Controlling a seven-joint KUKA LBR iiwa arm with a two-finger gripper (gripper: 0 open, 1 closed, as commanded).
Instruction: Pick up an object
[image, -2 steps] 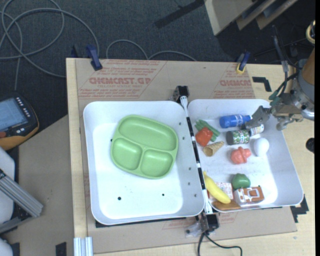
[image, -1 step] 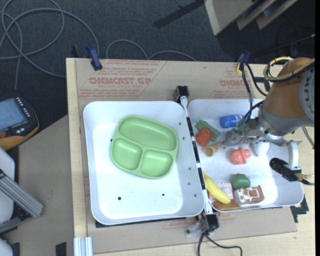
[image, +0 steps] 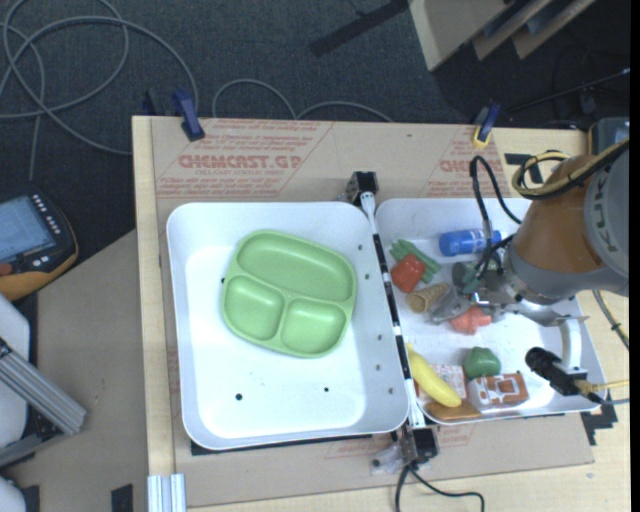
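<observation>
In the right bin (image: 560, 225) my gripper (image: 468, 296) hangs low over the toys, at the end of the grey arm with the orange band (image: 555, 235). A red-orange toy (image: 470, 321) lies right under it, partly covered by it. A tan cone-shaped toy (image: 432, 297) is just to its left, touching or nearly so. A red toy with green leaves (image: 408, 270) lies further left, and a blue can (image: 462, 242) behind. Toward the front are a green toy (image: 482, 361), a yellow banana (image: 433, 380) and a small printed box (image: 497, 392).
The left bin (image: 200, 390) holds a green divided plate (image: 288, 292). A raised divider (image: 385, 300) runs between the bins. A black part of the arm (image: 552, 370) sticks out over the right bin's front right. Cables lie on the floor behind the bench.
</observation>
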